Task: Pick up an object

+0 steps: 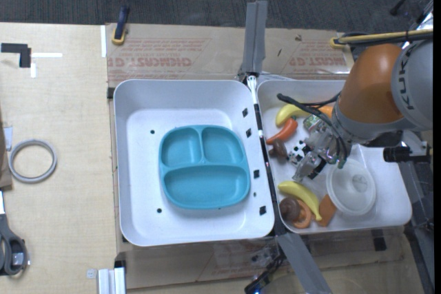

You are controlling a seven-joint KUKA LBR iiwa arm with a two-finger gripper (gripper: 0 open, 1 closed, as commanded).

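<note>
Near edge of right bin point(386, 220): banana point(301, 195) w/ brownish and orange bits beside it, clear lid point(353, 191) just right. Arm's jaws point(313, 160) hover mid-bin over a small black-and-white item point(298, 151); can't tell jaw state. Best approach, imo: drop straight down on 1 isolated piece, avoid the clutter. Arm reads "KU"; cardboard print behind left bin point(127, 169) is mirrored, illegible.

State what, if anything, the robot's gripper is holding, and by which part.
It cannot be told: the gripper hangs low over the right white bin among toy foods, with nothing clearly gripped.
</note>
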